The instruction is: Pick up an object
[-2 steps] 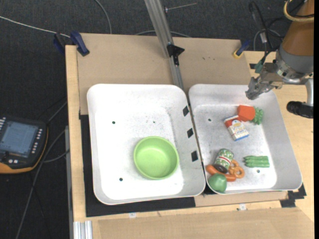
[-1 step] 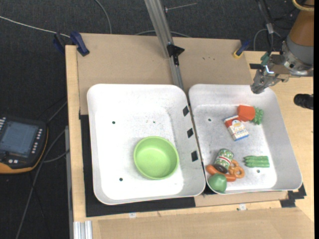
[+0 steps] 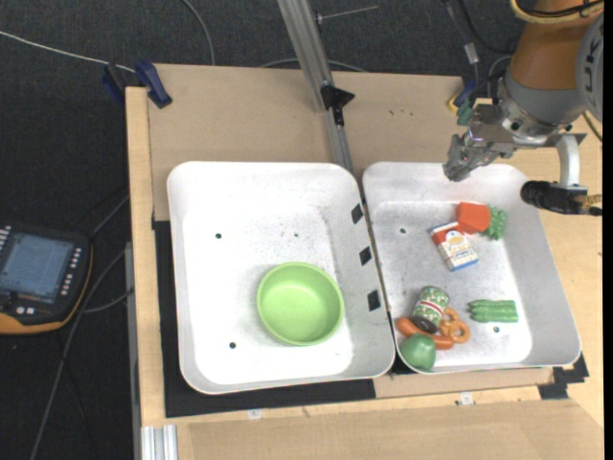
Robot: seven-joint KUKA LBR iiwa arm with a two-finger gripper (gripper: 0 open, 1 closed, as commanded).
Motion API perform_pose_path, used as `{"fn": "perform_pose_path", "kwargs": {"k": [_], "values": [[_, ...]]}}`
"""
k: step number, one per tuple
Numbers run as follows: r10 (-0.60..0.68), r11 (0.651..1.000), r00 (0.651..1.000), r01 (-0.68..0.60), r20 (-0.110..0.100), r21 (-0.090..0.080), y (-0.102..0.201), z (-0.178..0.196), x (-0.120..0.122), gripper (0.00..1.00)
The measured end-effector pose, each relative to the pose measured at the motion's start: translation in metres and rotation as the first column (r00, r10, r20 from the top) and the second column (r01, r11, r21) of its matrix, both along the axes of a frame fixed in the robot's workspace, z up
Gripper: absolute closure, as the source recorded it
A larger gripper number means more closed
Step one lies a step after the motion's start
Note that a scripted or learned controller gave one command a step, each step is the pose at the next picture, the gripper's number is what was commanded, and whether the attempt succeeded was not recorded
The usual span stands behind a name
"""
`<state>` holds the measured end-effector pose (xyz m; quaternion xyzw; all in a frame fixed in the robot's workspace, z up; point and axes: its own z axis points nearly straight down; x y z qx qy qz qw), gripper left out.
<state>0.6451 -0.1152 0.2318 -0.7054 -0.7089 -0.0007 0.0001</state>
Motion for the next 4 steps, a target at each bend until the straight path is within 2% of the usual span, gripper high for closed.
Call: {"fn": "perform_pose_path", "kwargs": {"k": [1,4], "values": [[-0.001,1.000,1.000,0.001,0.001,0.000,0.046,0.009,-0.005,1.00],[-0.001,1.000,1.000,0.001,-0.001,0.000,0.189,-0.012,-0.021,1.00]]}}
